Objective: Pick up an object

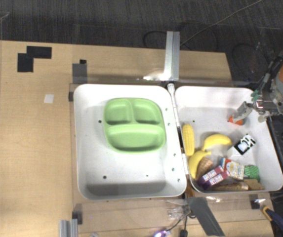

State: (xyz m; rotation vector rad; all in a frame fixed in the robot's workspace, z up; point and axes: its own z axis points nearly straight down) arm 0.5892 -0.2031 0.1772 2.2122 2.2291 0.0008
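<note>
- Green divided plate [133, 124] sits alone in the left bin [89, 147].
- Right bin [205, 102] holds a corn cob [187, 138], bananas [208, 149] and snack packets [227, 174], heaped near its front.
- Gripper [241, 113] hangs over the right bin's far right corner; whether it's apart or together, I cannot tell.

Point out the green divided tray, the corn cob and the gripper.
green divided tray [134, 124], camera view, its centre ridge.
corn cob [187, 139], camera view, mid-length.
gripper [241, 113], camera view, between its fingertips.
</note>
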